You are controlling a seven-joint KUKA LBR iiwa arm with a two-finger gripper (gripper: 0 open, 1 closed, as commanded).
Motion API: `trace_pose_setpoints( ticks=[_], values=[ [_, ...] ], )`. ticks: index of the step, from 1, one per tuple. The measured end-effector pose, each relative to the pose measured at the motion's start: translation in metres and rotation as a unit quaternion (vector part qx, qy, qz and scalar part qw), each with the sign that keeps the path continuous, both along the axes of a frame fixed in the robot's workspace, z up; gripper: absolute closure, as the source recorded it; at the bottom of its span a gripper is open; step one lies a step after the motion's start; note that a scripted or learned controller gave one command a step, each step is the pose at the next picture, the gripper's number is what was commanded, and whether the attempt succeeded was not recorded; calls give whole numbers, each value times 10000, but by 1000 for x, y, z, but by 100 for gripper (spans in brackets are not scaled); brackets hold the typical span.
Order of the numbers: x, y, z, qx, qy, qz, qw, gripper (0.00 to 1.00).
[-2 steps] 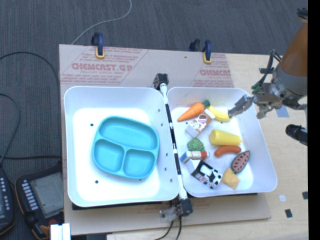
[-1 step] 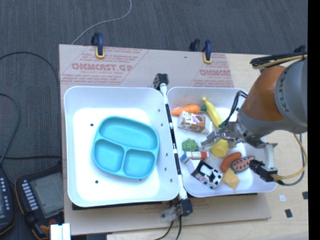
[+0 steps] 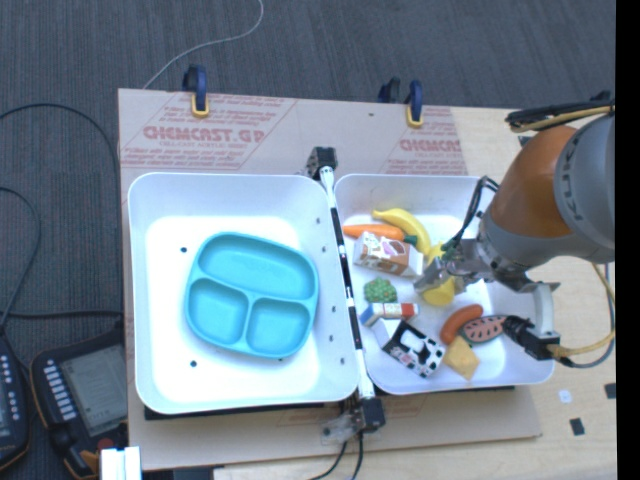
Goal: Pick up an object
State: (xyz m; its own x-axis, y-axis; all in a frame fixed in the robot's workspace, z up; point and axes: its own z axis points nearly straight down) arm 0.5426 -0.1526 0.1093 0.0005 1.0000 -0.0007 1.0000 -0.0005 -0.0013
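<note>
Hovering over the right bin point(image 3: 520, 368), the gripper point(image 3: 447, 264) sat above a small yellow toy point(image 3: 437, 292), seemingly light and rigid, best pinched across its middle.

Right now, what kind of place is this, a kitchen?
Probably a robot lab, not a kitchen: a robot arm reaches over white bins, toy food like a banana, and cables cross the carpet.

Small yellow object point(image 3: 438, 292), between the gripper point(image 3: 446, 271) fingers, over right bin point(image 3: 520, 373)
</note>
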Motion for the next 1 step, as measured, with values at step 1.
trace_pose_setpoints(
  ticks=[1],
  values=[
    [-38, 79, 90, 5, -11, 15, 10000, 100]
  ],
)
